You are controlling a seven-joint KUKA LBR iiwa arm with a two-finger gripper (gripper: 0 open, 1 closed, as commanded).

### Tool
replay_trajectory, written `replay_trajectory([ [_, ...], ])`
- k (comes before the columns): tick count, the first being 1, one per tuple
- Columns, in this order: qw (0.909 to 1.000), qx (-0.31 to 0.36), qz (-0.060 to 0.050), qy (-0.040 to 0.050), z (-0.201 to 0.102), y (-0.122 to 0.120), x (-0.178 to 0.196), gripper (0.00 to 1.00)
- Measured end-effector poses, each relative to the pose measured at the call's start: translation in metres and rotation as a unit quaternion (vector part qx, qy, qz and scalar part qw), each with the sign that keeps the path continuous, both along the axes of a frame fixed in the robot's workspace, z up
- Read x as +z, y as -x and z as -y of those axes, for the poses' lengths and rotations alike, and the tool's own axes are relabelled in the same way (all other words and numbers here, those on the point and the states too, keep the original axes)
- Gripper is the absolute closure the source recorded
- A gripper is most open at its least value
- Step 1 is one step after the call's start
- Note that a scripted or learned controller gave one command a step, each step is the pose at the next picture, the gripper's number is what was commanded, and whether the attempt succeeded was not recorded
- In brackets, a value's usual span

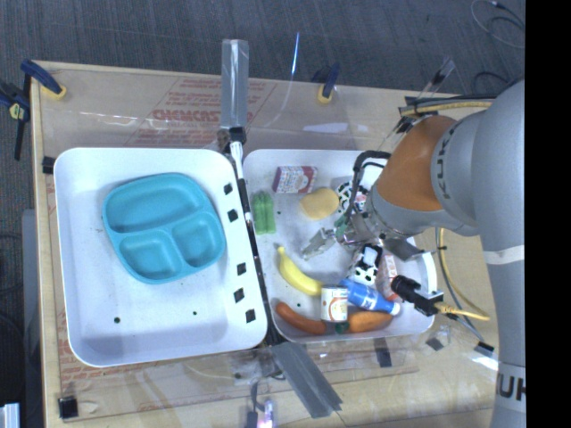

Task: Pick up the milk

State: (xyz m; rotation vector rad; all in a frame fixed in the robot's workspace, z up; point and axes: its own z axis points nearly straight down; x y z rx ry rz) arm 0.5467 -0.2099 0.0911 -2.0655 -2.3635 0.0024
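The gripper (pixel 323 239) hangs open and empty over the middle of the right bin (pixel 284 326), so it should swing to what looks like the milk carton (pixel 293 179) at the far wall and close squarely across it.

Blue tray (pixel 163 226); yellow banana (pixel 297 273); green block (pixel 263 212); white bins (pixel 80 266); orange-banded arm (pixel 419 163).

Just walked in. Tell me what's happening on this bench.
A KUKA arm reaches into the right bin, its end effector low among toy groceries: banana, lemon, carrot, sausage. The milk carton it is after lies near the bin's far edge, ungrasped. The left bin holds a blue divided plate.
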Motion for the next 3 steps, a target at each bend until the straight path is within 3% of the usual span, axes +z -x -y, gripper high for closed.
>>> replay_trajectory([
  [1,0.9996,0.029,0.001,0.0003,0.001,-0.012,0.1,0.0],
  [2,0.9993,0.038,0.0,0.0,0.0,-0.065,0.036,0.0],
  [3,0.9973,0.073,0.001,-0.0002,-0.001,-0.048,0.007,0.0],
])
